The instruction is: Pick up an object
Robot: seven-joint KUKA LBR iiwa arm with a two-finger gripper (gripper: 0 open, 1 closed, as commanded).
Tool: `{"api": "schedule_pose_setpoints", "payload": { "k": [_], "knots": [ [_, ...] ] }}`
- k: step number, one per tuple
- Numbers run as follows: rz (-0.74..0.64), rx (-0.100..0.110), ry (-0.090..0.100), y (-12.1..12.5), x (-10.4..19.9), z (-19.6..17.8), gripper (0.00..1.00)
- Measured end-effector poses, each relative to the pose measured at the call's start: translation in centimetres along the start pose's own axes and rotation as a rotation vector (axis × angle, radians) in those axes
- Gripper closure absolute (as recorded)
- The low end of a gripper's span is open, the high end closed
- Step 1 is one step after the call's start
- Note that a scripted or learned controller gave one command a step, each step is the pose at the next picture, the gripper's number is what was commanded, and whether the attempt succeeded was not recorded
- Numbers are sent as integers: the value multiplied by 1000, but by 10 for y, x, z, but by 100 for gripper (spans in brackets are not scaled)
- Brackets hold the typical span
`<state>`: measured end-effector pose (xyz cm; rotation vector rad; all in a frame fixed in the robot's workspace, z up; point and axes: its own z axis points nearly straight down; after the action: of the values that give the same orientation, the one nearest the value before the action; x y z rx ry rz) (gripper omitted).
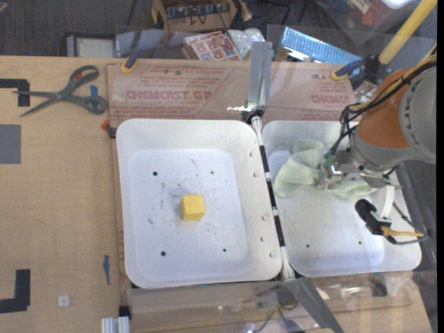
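Yellow block (193, 207) sits alone; gripper (331, 174) (finger state impossible to tell) meets pale green cloth (300, 168), which could slip free.

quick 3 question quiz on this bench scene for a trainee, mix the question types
1. True or false: the yellow block lies in the left bin.
2. Which bin is the tool over? A left, B right.
3. Fill in: the scissors lie on the bench to the ___ of both bins.

Key: 1 true. 2 B, the right bin, at the pale green cloth. 3 left.
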<state>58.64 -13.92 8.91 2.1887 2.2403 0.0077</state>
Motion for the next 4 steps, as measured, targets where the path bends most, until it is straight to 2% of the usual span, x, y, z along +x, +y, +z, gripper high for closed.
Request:
{"api": "schedule_pose_setpoints", "payload": {
  "k": [1,3,4],
  "knots": [
    [32,3,0,-40,-50,0,100],
    [34,0,-2,-39,-51,-20,100],
    [-582,0,0,-97,-80,0,100]
  ]
}}
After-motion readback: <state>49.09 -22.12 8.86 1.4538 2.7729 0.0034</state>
